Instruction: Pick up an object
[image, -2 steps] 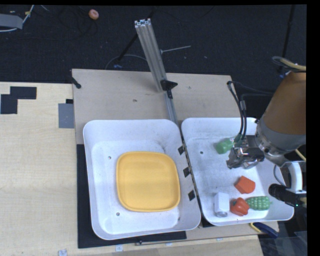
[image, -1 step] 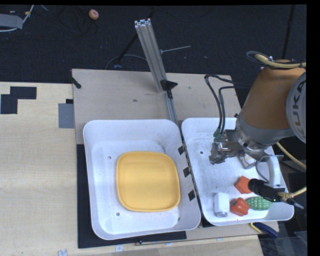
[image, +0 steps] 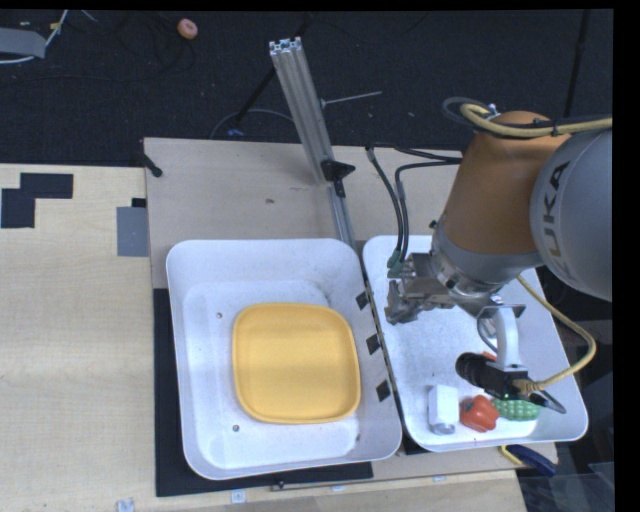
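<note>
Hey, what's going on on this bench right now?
A grey and orange robot arm reaches in from the right, with its gripper low over the right bin, near that bin's left wall. A small white block, a red piece and a green piece lie along the bin's near edge, apart from the gripper. The left bin holds a yellow plate, untouched.

Colours here: left bin (image: 200, 290) and right bin (image: 425, 345) both white, plate (image: 296, 362) plain yellow, then a red toy (image: 480, 414), green toy (image: 521, 408), white block (image: 441, 409).
</note>
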